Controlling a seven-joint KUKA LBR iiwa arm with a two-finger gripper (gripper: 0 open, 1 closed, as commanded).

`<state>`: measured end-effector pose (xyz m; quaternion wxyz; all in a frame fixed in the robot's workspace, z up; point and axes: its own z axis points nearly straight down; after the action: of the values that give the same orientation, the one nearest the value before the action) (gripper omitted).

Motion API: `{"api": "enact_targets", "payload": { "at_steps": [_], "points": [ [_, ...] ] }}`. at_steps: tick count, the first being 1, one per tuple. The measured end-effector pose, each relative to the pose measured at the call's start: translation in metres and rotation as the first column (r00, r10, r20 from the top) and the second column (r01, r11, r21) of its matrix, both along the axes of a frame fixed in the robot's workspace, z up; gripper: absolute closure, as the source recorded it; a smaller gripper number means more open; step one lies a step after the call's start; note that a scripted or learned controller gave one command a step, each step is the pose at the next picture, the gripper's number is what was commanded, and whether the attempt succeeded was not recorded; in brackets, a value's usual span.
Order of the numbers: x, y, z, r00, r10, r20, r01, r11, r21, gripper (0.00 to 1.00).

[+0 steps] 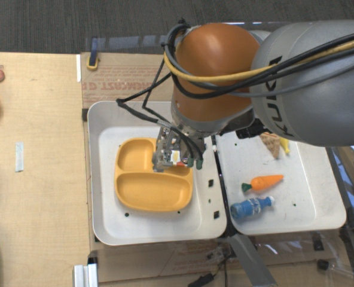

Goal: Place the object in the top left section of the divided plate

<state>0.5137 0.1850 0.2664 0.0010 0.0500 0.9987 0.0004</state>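
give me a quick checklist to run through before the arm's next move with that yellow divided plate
1. Divided plate lies flat in the left bin: ok.
2. Top left section free to receive an object: ok.
3. Tool sits over the plate's upper right area, not over the top left section: not ok.
4. Object held in the tool: cannot tell.
5. Carrot and blue bottle lie in the right bin, apart from the tool: ok.

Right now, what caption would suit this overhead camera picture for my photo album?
A grey robot arm's gripper hovers over a yellow divided plate in the left bin; a toy carrot and bottle lie in the right.
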Motion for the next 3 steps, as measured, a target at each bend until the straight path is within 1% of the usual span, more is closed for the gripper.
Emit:
{"api": "enact_targets", "payload": {
  "at_steps": [1,2,3],
  "points": [
    [0.046,0.041,-0.001,0.999,0.038,-0.001,-0.038,0.999,-0.001,1.00],
    [0.036,0.014,-0.052,0.350,0.937,0.001,-0.937,0.350,0.001,1.00],
    [0.021,-0.070,0.090,0.203,0.979,0.002,-0.979,0.203,-0.002,1.00]
  ]
}}
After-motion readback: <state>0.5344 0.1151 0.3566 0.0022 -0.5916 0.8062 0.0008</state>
